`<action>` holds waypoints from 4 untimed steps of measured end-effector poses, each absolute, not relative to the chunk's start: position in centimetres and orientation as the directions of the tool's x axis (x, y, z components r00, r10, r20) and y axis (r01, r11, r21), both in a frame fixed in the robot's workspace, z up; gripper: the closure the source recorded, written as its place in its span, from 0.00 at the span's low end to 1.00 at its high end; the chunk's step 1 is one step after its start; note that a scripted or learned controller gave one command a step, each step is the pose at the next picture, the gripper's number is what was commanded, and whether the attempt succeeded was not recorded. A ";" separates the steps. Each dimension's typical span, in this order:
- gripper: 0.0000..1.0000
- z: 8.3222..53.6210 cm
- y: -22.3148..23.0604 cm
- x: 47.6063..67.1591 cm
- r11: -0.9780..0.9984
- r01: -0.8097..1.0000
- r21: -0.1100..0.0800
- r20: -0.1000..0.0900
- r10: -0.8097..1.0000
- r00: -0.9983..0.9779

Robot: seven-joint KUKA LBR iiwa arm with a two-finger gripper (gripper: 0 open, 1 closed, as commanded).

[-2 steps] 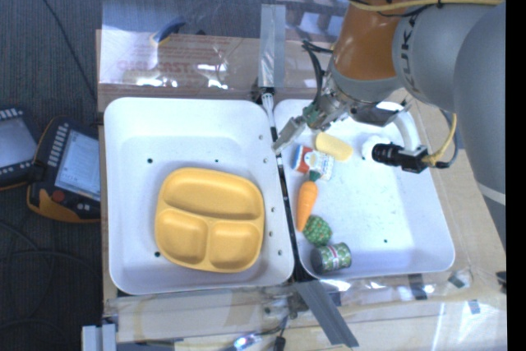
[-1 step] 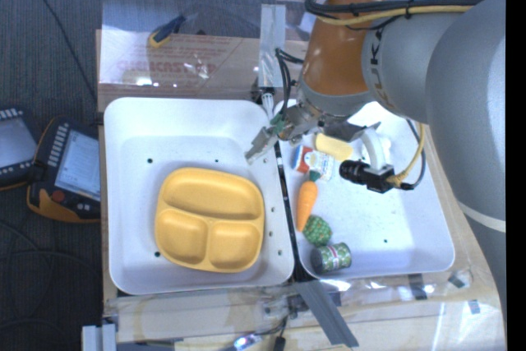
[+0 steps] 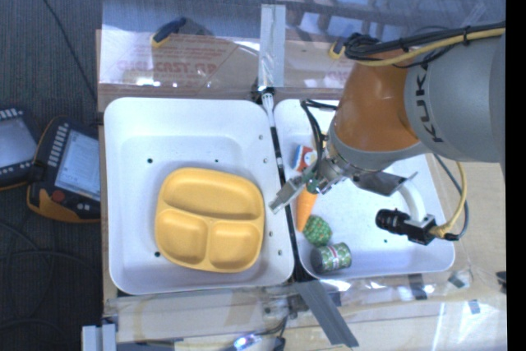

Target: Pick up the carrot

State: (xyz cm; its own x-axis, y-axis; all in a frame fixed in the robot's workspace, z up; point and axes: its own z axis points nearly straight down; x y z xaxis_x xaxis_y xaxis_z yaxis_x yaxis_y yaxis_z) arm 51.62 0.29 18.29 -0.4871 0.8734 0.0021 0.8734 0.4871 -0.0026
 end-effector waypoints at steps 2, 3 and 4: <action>1.00 29.7 6.8 57.3 0.629 0.777 0.001 -0.002 0.777 -0.629; 1.00 36.1 12.8 55.9 0.553 0.833 -0.001 -0.002 0.833 -0.553; 1.00 30.4 8.5 56.1 0.702 0.712 -0.001 -0.002 0.712 -0.702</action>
State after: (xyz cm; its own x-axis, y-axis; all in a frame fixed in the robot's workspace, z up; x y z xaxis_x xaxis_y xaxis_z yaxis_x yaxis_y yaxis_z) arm 56.06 8.45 30.43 -0.7022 0.7120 -0.0021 0.7120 0.7022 -0.0014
